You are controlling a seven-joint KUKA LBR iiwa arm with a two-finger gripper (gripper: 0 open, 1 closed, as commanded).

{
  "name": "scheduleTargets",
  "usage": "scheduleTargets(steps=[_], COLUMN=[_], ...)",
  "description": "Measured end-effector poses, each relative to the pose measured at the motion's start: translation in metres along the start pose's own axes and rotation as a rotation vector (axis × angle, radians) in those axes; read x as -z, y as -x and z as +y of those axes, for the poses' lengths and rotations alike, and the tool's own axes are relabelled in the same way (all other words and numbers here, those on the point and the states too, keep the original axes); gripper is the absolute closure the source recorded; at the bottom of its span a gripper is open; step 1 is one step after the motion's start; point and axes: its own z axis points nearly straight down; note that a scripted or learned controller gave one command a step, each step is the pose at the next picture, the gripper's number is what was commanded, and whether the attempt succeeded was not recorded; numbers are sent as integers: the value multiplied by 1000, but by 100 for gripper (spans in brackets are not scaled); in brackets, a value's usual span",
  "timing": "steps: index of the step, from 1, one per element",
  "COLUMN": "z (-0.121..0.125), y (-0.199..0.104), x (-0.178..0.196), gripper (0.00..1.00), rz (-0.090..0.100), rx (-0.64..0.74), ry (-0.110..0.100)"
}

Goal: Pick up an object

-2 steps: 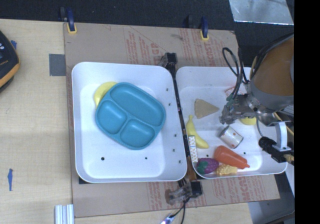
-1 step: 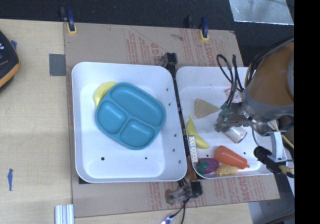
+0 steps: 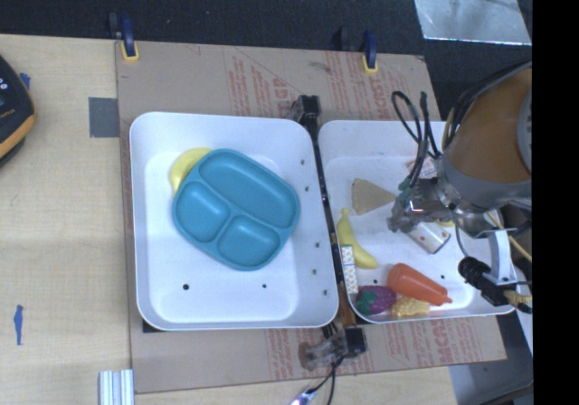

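A: Where is the gripper [image 3: 412, 213] seen?

B: It is seen low over the right bin [image 3: 380, 136], near that bin's middle, reached in from the right under the grey arm [image 3: 484, 145] with its orange band. Whether it is clenched or released cannot be told — the wrist and cables cover that part.

A: And the things that could be picked up?

B: A yellow banana [image 3: 353, 243] is found just left of the gripper, against the bin's left wall. Its long axis is set roughly up and down the view, tilted slightly, with one tip pointed toward the far wall and the other toward the near right. An orange carrot [image 3: 418, 284] is laid below the gripper, nearer the front wall; its long axis is run left to right, with the narrow end pointed right and slightly down. Purple grapes [image 3: 375, 299] and a small yellow piece [image 3: 410, 308] are placed beside the carrot, touching it.

A: Anything else under the gripper?

B: A tan triangular piece [image 3: 369, 196] is seen just to its left — apart from the banana.

A: The left bin [image 3: 149, 213]?

B: A blue divided plate [image 3: 237, 209] is held there, tilted, over a yellow object [image 3: 185, 166].
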Motion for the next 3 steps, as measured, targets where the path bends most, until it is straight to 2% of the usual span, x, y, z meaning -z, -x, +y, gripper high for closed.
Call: scheduleTargets(steps=[1,2,3], z=[-10,13,35], y=[64,32,-13], x=[-25,23,23], gripper=[100,100,100], rz=[1,1,1], rx=[-3,-1,0], ry=[-2,0,0])
